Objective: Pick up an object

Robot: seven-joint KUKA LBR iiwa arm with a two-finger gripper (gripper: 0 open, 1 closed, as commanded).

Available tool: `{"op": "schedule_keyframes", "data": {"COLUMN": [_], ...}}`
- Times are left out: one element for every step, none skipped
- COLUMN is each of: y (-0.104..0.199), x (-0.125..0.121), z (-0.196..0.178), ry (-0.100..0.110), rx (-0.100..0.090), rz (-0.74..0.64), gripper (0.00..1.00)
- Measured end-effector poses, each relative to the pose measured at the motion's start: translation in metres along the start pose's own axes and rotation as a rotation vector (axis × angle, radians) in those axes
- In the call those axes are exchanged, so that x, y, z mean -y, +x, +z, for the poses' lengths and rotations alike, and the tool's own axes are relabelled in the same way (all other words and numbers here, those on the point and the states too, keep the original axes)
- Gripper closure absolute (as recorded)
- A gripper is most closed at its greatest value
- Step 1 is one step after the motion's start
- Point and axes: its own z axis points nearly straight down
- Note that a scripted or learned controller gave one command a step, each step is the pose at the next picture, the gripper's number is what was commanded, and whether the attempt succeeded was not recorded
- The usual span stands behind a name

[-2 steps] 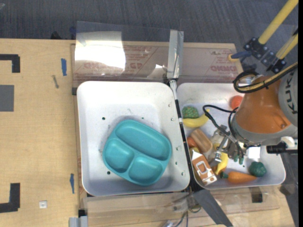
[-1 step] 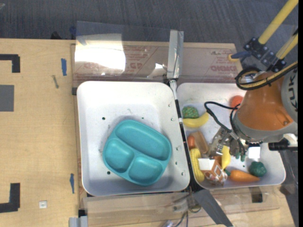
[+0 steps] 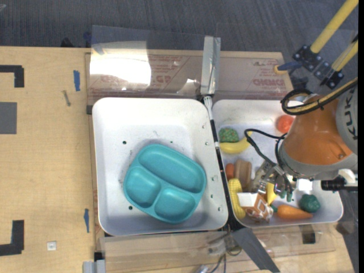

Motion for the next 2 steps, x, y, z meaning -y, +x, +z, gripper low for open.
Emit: {"op": "schedule_keyframes", "data": {"y": [-0.0012,-0.0030], "x": [0.0008,0.0014], "z": [0.0013,0.0015], "ry": [-0.002,-0.002], "rx": [-0.003,0.003], "rz": [0.150,0.152], "gripper": [1.00,0.00]}}
